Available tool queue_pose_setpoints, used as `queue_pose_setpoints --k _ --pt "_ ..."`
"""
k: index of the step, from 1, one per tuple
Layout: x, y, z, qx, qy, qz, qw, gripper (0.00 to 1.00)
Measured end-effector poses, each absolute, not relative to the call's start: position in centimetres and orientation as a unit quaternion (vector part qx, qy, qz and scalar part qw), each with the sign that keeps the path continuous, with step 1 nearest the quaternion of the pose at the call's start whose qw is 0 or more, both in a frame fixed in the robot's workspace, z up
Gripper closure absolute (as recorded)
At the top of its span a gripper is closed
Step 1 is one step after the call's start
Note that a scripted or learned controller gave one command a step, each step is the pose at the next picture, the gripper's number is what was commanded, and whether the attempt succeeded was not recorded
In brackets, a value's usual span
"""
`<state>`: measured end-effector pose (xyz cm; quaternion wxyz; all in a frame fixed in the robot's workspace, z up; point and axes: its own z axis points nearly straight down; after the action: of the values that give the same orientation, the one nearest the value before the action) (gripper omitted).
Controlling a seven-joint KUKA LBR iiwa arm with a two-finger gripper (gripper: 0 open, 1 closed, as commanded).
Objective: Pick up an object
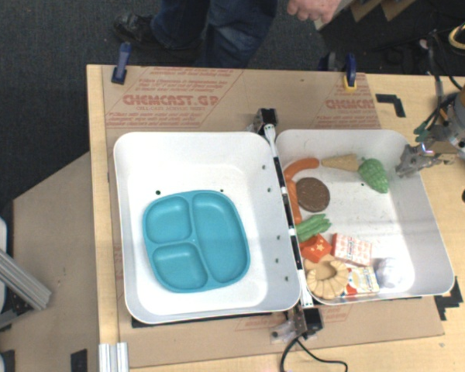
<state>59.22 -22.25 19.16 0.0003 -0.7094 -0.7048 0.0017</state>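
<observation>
Grey metal hand (415,158), pale rounded wrist, yellow cable loop above

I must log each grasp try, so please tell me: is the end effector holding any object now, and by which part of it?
Nothing is held. The end effector sits at the far right rim of the right bin, with no object between its fingers; the green toy lies apart, to its left.

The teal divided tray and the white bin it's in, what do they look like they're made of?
The teal divided tray looks like moulded plastic with a matte to satin finish: one even colour, rounded corners, soft-edged compartments. The left white bin also seems to be plastic, smooth and slightly glossy, with a rounded rim and faint highlights; thin formed sheet is my guess.
</observation>
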Motion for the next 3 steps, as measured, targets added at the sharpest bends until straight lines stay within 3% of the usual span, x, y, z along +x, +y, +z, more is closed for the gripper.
queue_pose_setpoints --k 1,2,3 --pt "61.5 -17.6 21.1 -0.706 -0.709 -0.0012 -0.002 1.00" --pt "61.4 -17.9 20.9 -0.707 -0.708 -0.0002 -0.001 0.00" --pt "64.5 -20.7 12.4 -0.707 -0.707 0.0013 0.000 0.00"
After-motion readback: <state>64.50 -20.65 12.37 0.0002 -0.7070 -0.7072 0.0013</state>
